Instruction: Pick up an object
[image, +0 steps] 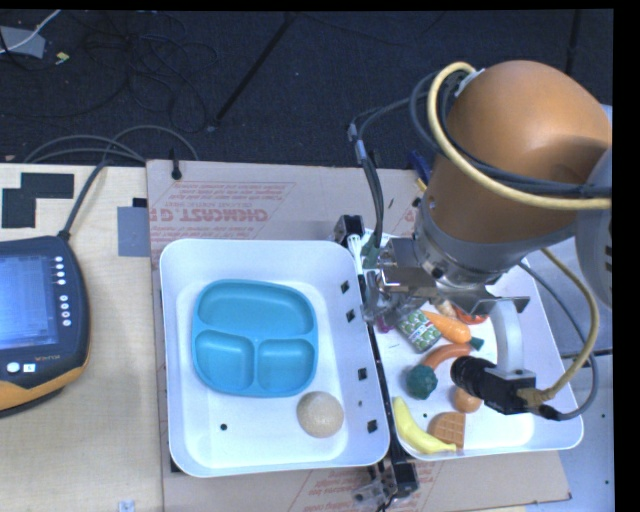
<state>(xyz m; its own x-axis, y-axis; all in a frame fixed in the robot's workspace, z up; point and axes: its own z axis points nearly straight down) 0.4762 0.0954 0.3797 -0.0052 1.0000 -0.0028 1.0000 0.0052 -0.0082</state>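
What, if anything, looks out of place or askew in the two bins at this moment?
Nothing stands out. The blue divided plate lies flat in the left bin with a beige ball beside it. The right bin holds a loose pile of toy food: banana, carrot, a dark green piece. Nothing has spilled over either rim.

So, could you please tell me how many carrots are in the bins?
2, both in the right bin: one carrot under the arm's wrist, another carrot just below it. The arm may hide more.
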